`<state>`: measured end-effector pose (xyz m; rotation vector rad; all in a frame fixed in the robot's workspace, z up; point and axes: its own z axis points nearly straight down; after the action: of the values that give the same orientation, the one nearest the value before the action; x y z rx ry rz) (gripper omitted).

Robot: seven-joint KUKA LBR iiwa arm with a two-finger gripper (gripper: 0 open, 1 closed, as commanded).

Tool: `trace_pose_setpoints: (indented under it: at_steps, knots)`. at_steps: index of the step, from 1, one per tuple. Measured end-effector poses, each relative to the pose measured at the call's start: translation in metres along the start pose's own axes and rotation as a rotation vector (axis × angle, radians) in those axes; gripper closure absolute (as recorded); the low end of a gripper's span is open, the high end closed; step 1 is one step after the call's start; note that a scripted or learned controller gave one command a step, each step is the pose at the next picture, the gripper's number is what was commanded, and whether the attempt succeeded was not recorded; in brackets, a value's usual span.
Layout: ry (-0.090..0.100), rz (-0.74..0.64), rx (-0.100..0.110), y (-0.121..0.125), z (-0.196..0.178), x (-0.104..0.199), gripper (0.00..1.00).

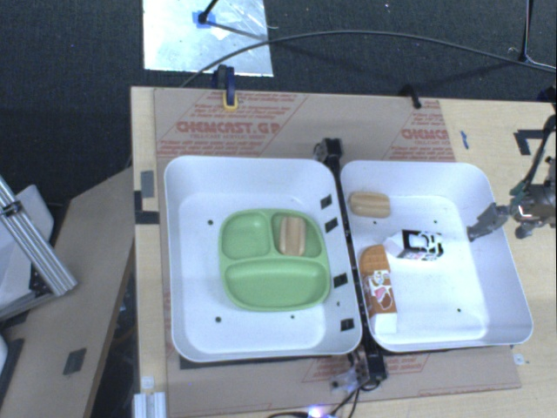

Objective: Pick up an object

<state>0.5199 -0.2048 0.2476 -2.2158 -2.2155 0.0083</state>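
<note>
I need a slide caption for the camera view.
Gripper at right bin edge; green tray in left bin.

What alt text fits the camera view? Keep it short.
Two shallow white bins sit side by side on a bench; the gripper hovers at the right bin's right edge. That bin holds a bread roll, a black-and-white item and an orange packet. The left bin holds a green divided plate with a hot dog in one compartment.

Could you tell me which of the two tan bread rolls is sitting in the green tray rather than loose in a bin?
The bread roll in the green tray's upper right compartment, left bin. The other roll lies loose in the right bin.
</note>
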Motion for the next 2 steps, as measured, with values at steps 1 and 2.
trace_pose_setpoints:
  at_steps: [1,2]
  knots:
    - [-0.003,-0.004,-0.011,0.002,-0.006,0.001,0.00]
    - [-0.003,-0.002,-0.010,0.011,0.038,0.002,0.00]
